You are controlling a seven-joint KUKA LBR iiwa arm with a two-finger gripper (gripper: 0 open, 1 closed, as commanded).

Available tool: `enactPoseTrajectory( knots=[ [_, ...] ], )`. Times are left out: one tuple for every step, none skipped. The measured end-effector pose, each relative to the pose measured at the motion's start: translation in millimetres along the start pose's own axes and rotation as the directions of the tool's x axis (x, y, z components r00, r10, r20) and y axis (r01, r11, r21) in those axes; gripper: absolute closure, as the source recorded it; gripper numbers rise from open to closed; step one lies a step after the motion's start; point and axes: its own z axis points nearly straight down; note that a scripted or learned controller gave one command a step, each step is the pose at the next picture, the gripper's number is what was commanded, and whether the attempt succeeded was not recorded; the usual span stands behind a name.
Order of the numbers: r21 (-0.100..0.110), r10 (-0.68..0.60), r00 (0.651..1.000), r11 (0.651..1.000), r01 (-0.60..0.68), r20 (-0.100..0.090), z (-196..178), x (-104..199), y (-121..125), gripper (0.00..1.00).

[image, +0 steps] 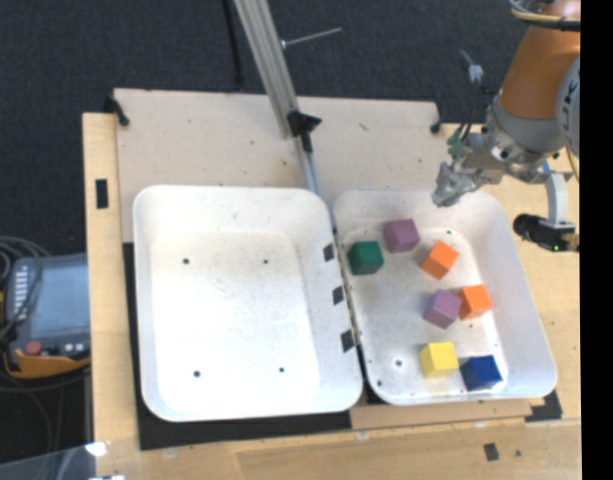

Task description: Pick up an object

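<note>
Blocks lay scattered in the right bin (516, 268); the nearest, a purple cube (401, 235), sat below and left of the tool (448, 193), which hung over the bin's upper rim. Whether its fingers were parted I couldn't tell.
</note>
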Motion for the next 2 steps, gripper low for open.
enactPoseTrajectory(
  knots=[
    [0.006,-0.001,1.0,1.0,0.001,-0.002,7,47,-1,1.0],
    [0.006,-0.002,1.0,1.0,0.002,-0.003,-3,100,-13,1.0]
  ],
)
